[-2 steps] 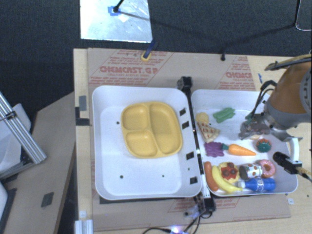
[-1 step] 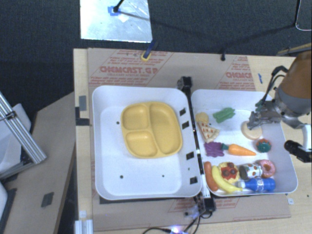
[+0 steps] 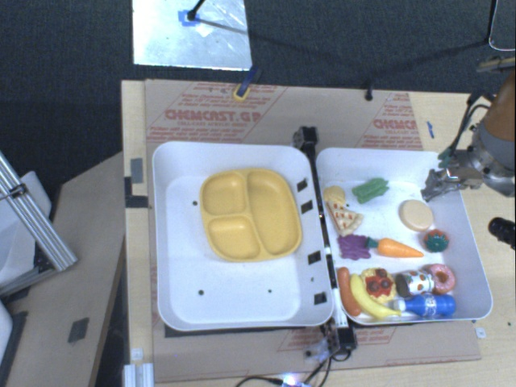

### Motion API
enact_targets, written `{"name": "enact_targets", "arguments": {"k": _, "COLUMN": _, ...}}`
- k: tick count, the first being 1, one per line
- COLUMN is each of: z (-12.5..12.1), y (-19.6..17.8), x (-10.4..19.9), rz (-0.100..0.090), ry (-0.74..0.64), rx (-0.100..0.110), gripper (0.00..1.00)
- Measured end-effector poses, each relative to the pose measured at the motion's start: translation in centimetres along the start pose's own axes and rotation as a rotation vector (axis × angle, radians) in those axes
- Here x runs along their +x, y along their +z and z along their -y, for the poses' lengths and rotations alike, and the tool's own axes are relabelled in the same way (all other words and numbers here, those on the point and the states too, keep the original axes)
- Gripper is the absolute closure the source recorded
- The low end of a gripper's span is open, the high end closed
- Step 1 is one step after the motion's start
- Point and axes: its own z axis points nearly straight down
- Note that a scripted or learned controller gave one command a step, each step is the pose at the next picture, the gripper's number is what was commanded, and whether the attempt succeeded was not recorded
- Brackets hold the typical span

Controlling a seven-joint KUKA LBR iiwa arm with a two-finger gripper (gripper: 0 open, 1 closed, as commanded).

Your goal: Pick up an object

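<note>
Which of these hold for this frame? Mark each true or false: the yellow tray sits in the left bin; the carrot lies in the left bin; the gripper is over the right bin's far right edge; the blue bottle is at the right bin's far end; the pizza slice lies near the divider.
1. The yellow tray sits in the left bin. True.
2. The carrot lies in the left bin. False: it is in the right bin.
3. The gripper is over the right bin's far right edge. True.
4. The blue bottle is at the far end. False: near edge.
5. The pizza slice lies near the divider. True.

Divided plate (image 3: 248,214) in left bin (image 3: 173,297); toy foods (image 3: 393,274) in right bin (image 3: 476,285), tool (image 3: 435,185) at far-right rim.
</note>
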Motion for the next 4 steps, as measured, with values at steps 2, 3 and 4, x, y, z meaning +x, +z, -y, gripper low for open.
{"name": "enact_targets", "arguments": {"k": 2, "z": 1.1, "y": -1.9, "x": 5.2, "rz": -0.004, "ry": -0.004, "rx": 0.005, "gripper": 1.0}}
{"name": "enact_targets", "arguments": {"k": 3, "z": 2.2, "y": -0.8, "x": 11.1, "rz": -0.004, "ry": -0.005, "rx": 0.007, "gripper": 1.0}}
{"name": "enact_targets", "arguments": {"k": 4, "z": 3.1, "y": -1.3, "x": 15.4, "rz": -0.004, "ry": -0.005, "rx": 0.006, "gripper": 1.0}}
